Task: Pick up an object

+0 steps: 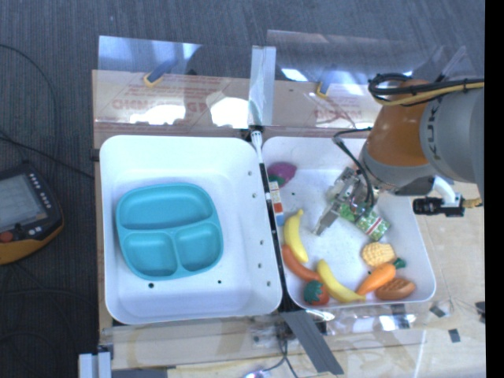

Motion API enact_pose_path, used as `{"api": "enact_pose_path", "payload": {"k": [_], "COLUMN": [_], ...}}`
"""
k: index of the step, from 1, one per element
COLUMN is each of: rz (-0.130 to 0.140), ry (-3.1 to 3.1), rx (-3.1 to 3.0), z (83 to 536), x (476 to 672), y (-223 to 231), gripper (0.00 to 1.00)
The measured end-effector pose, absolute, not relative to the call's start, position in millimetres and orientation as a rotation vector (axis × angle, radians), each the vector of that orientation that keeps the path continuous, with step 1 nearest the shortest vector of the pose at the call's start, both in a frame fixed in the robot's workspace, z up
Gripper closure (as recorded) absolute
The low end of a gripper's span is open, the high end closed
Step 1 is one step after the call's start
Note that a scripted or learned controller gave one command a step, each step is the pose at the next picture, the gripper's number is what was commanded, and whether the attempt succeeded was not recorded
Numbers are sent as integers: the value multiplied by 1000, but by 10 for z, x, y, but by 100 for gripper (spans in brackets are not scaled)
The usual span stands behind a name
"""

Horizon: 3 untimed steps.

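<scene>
Beside curved bananas [294, 239], metal claw [335, 211]

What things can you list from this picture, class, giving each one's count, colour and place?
shallow white plastic bins: two, white, side by side on the bench
divided plastic tray: one, turquoise, left bin
toy bananas: two, yellow, right bin, centre and front
toy carrots: two, orange, right bin, front
toy corn cob: one, yellow, right bin, right side
purple toy: one, right bin, back left corner
green patterned packet: one, right bin, beside the pincer
handheld controller: one, black and orange, floor at far left
arm: one, grey and orange, over the right bin
pincer: one, metallic
</scene>
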<state>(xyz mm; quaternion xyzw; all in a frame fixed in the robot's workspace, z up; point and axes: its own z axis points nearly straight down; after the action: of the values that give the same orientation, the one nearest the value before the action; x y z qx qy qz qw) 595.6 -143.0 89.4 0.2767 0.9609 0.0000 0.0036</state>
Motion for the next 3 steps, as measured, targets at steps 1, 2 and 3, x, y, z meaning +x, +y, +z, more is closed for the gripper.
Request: {"api": "enact_pose_path", "payload": {"k": [1, 2, 3], "rz": [-19, -11, -4], "ry": [2965, 2967, 2836], "rx": [977, 975, 1358], "z": [913, 992, 1189], "x": [6156, 6170, 6184], "y": [-1067, -1027, -1485], "gripper": [0, 100, 100]}}
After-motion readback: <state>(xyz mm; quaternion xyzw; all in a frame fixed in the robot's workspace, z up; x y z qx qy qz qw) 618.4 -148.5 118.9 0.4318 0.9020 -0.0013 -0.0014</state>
